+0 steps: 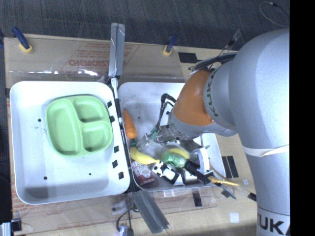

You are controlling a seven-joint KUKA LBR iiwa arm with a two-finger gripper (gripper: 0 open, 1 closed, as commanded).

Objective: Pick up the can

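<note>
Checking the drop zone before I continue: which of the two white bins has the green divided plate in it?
The left bin. The green divided plate lies in it, while the right bin holds the carrot, banana and other clutter.

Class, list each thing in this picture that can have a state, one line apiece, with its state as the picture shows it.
Green divided plate: flat in the left bin, compartments bare.
Carrot: lying along the right bin's left wall.
Banana: lying among the clutter.
Can: on its side in the right bin's near corner.
Gripper: low over the right bin, nothing seen between its fingers.
</note>
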